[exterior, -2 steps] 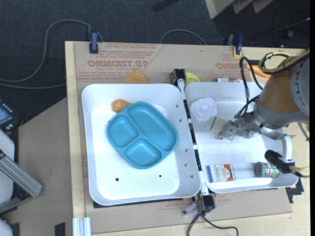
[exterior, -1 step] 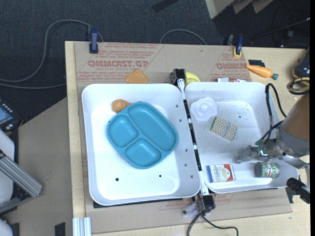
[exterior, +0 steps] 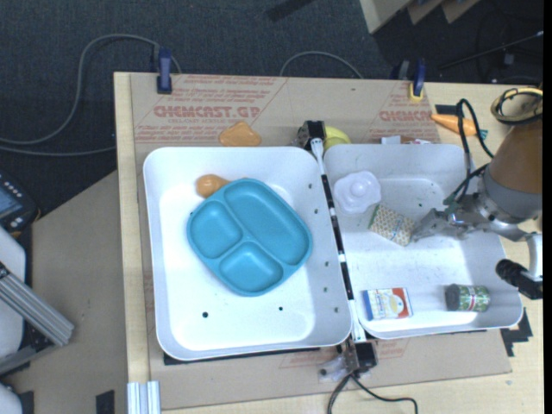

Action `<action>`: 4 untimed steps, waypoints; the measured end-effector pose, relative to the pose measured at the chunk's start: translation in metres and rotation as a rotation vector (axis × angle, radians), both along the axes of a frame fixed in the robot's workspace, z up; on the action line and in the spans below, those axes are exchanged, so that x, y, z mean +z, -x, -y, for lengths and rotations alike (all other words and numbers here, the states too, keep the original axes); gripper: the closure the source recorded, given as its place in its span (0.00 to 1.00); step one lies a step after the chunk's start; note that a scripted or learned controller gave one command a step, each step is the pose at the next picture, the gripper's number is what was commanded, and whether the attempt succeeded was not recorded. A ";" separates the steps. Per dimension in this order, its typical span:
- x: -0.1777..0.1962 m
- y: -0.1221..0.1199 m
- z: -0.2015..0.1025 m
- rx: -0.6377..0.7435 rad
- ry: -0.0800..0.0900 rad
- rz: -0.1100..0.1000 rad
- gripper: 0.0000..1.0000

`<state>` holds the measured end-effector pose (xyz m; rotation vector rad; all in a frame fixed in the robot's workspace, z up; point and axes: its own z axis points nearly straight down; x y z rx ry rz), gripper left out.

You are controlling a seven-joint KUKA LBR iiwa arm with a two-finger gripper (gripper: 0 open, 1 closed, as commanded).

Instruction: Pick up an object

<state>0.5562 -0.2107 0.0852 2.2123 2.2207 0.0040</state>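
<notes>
Patterned packet (exterior: 391, 225), lying flat on the floor of the right bin (exterior: 431, 266), looks like the object the task will settle on, since it is the one nearest the tool.

Nearer the camera than the packet, a small printed box (exterior: 385, 304) rests flat by the bin's near wall. To the packet's right on that same near side lies a dark green bottle (exterior: 467, 297), on its side. Both are well apart from the packet and loose, as if scattered so that each can be gripped alone.

Level with the packet and to its left, across the dividing walls, a blue divided plate (exterior: 248, 235) sits in the left bin (exterior: 172, 274), taking up most of its middle.

Just to the packet's right is the gripper (exterior: 429, 224), low over the bin floor and pointing at the packet, with the grey arm (exterior: 517, 171) reaching in behind it. It is close beside the packet, perhaps touching its edge. How far the gripper is open I cannot tell, and nothing is visibly held in it.

Just beyond the packet and slightly left stands a clear plastic cup (exterior: 356, 190), near enough to crowd a grasp from that side. Farther left and beyond, an orange lump (exterior: 210, 184) lies against the plate's far rim.
</notes>
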 end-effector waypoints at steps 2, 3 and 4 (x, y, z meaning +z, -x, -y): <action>0.000 -0.102 -0.078 -0.001 -0.001 -0.003 0.00; 0.000 -0.108 -0.004 -0.007 -0.003 -0.005 0.00; -0.001 -0.011 -0.065 -0.004 -0.008 -0.016 0.00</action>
